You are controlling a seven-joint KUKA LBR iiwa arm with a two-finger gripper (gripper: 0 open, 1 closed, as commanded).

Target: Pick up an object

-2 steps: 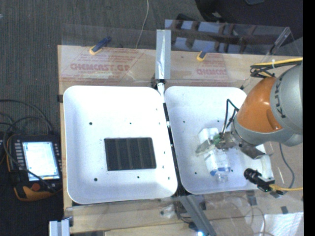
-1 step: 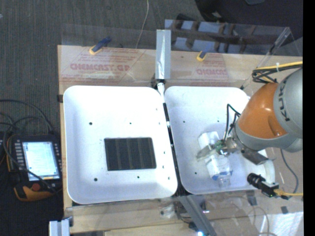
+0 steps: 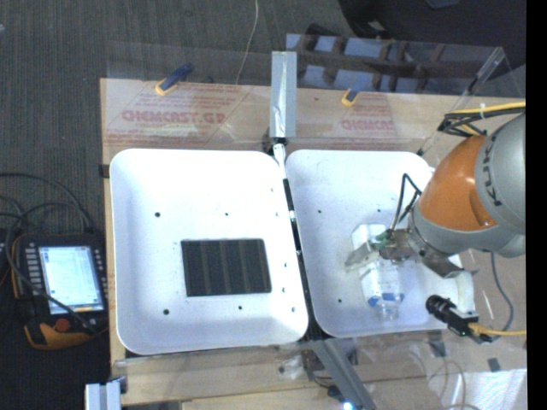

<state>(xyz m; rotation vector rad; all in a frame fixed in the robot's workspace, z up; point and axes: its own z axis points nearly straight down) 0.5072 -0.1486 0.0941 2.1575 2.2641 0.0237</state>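
Gripper (image 3: 369,251) hangs over the clear plastic bottle (image 3: 384,290) in the right bin (image 3: 342,186) (finger state: can't tell); looks light, slippery, best grabbed mid-body.

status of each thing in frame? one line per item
Dark ribbed panel: lying flat in the left bin, untouched.
Clear plastic bottle: lying on its side in the right bin.
End effector: low in the right bin, beside the bottle.
Handheld pendant: screen lit.
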